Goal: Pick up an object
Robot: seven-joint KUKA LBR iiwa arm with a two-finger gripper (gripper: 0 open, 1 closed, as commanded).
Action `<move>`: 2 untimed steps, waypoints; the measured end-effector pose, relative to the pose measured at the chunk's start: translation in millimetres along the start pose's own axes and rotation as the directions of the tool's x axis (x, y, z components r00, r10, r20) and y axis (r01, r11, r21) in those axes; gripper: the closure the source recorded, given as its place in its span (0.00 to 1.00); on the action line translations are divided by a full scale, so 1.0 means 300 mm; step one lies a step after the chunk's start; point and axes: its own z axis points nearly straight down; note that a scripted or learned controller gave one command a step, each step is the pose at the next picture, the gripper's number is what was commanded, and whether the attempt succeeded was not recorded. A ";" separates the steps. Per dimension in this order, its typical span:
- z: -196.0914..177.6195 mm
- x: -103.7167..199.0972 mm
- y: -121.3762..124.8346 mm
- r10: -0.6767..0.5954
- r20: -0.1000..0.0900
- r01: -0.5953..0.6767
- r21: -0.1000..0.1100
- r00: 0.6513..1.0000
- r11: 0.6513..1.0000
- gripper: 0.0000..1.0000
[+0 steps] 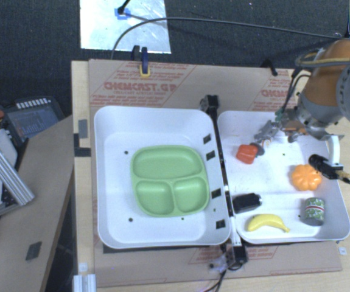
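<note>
A yellow banana (267, 223) is seen lying nearest, along the front wall of the right bin (271, 181). Just to its right, in the front right corner, a small can (313, 210) with a green and white label is found, apart from the banana. A little further back, a black block (246, 202) is placed against the bin's left wall, just above the banana's left end.

In the left bin (114, 140), a green divided plate (167, 180) is laid flat near the middle, with three compartments.

Back in the right bin, an orange pumpkin-shaped toy (306, 176) is set towards the right side, behind the can and well apart from the black block. Further back and left, the red-orange object (246, 154) is found on the white floor, near the left wall.

The gripper (261, 139) is held low, just behind and to the right of the red-orange object, very close to it. Contact cannot be confirmed, and whether the gripper is parted or closed cannot be told. Nothing is seen clamped in it. The grey arm (336, 84) with its orange band is seen entering over the bin's far right corner.
</note>
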 end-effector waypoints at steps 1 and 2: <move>-0.037 0.000 0.003 -0.002 -0.001 0.002 0.000 1.000 1.000 1.00; -0.197 0.027 0.015 0.002 0.002 -0.002 0.013 1.000 1.000 1.00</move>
